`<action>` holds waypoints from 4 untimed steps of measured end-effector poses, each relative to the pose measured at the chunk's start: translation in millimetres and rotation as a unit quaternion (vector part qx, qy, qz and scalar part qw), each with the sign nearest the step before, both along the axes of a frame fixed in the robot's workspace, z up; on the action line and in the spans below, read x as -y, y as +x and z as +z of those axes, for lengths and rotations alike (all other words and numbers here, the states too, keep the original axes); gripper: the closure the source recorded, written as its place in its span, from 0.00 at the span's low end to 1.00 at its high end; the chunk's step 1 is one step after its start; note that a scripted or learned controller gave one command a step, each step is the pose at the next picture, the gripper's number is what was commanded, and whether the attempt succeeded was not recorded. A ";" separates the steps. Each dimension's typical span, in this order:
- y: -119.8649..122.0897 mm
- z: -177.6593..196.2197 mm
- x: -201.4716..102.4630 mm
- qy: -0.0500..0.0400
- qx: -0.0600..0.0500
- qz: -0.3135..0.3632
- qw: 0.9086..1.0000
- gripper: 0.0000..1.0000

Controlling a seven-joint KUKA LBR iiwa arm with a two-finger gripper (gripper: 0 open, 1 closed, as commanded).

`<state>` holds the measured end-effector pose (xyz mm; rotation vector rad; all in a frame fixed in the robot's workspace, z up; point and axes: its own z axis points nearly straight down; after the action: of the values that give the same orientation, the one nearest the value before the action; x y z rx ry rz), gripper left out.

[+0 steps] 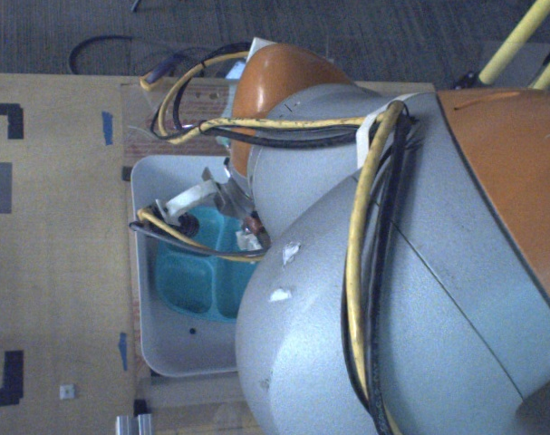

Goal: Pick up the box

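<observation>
A teal-blue box [197, 279] with two shallow hollows lies in the white bin [146, 243], in its middle. My gripper [246, 227] hangs low over the box's upper right part, close to it or touching it. The grey arm's bulk hides the right side of the box and most of the bin. Nothing can be seen held in the gripper.
The arm with its orange band [279, 75] and yellow cables covers the whole right of the view. A small dark speck [192, 331] marks the bin floor near the lower wall. The wooden bench [57, 243] with black marks and blue tape lies to the left.
</observation>
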<state>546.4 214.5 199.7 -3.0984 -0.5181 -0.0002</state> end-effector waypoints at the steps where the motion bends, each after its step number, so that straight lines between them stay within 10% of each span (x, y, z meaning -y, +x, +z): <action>1: -15.5 -39.1 2.3 0.000 -0.002 0.019 1.000 1.00; 2: -14.6 -29.8 3.2 0.000 -0.002 0.017 1.000 1.00; 3: 56.7 33.9 -9.4 0.000 0.000 -0.066 0.998 1.00; 4: 53.8 -87.6 -8.7 0.002 0.007 -0.065 0.998 1.00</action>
<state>600.2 223.2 112.1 -3.1241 -0.3153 -0.0219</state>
